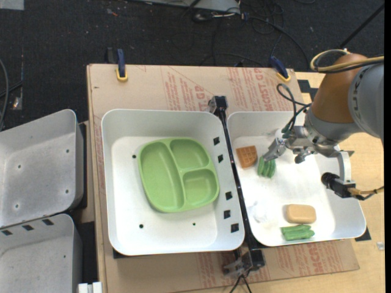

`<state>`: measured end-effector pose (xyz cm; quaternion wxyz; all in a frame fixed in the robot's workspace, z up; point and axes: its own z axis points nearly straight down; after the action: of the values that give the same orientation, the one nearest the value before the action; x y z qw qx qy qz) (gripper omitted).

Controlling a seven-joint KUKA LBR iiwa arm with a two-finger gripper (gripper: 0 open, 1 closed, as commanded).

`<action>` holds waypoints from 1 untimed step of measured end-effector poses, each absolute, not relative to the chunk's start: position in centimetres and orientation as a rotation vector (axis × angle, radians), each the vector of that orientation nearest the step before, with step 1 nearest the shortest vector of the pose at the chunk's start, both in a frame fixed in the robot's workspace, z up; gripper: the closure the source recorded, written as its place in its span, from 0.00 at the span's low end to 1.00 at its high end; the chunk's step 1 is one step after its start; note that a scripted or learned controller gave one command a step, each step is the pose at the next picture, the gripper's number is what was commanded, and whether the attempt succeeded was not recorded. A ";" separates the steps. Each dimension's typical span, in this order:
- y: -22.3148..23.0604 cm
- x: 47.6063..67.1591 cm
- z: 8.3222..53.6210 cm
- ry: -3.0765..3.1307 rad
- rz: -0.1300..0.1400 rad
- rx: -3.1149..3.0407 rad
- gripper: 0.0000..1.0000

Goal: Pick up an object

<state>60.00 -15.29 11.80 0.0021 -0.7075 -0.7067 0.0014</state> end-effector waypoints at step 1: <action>-15.3 60.2 13.2 -2.221 0.000 -2.224 1.00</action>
<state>60.17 -15.35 13.16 -0.0008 -0.7076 -0.7066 0.0000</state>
